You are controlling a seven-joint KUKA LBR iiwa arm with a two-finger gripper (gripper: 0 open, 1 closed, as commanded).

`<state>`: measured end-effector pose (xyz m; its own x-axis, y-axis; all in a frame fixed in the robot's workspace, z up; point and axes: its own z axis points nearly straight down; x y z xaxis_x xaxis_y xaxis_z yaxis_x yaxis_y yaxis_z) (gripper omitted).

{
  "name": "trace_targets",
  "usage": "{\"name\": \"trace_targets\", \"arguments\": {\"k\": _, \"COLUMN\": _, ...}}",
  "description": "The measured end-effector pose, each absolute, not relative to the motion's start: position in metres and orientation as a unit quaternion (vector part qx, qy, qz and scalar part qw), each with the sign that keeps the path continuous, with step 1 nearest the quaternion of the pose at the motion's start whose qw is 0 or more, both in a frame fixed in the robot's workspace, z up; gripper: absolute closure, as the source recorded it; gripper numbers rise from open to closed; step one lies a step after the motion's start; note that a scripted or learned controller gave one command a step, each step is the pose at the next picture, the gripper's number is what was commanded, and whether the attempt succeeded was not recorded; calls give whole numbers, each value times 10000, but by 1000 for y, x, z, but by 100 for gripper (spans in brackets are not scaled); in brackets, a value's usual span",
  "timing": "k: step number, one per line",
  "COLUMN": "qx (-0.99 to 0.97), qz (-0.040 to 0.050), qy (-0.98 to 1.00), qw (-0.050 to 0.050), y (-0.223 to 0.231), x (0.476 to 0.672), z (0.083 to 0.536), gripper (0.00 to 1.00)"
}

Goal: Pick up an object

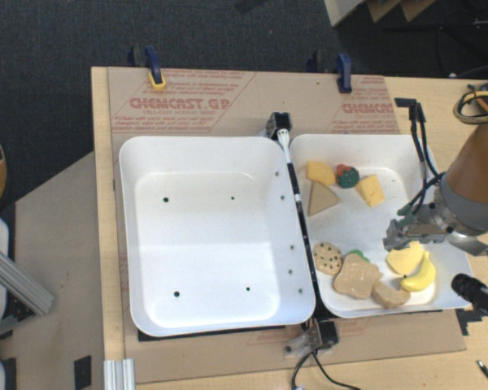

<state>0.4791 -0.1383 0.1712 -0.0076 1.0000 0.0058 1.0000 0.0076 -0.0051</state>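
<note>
The two shallow white bins, the left one (203, 234) and the right one (366, 149), look like smooth moulded plastic with a soft sheen. They sit on a flat brown cardboard sheet (228, 96), matt, printed with red lettering, laid over the pale wooden worktop (118, 331). The blue clamps (153, 65) at the back edge look like plastic. The toy foods, such as the yellow banana (421, 278) and the round chip-dotted cookie (328, 257), have a dull finish. The floor is dark, rough carpet (57, 31).
</note>
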Motion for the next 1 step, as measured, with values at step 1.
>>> {"name": "trace_targets", "arguments": {"k": 1, "qx": -7091, "qz": 4, "qy": -7051, "qw": -15, "y": -207, "x": 479, "z": 84, "gripper": 100}}
